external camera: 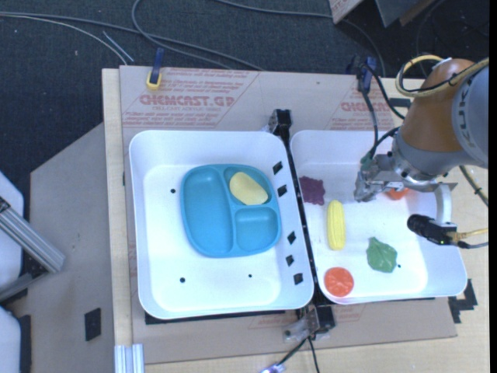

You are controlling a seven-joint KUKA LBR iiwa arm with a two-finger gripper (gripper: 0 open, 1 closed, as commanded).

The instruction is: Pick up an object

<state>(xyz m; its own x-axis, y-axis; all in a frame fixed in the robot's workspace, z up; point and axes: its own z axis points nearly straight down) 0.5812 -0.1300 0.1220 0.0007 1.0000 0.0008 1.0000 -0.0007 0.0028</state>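
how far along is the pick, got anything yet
Done: the gripper is down in the right bin, near the purple piece. In hand: nothing visibly between its fingers. Left: grasp and lift; the corn, green piece and orange-red round piece lie loose.

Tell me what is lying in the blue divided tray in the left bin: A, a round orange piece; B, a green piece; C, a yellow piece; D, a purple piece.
C: a yellow piece lies in the upper right compartment of the blue tray, while the green, purple and round orange pieces are in the right bin.
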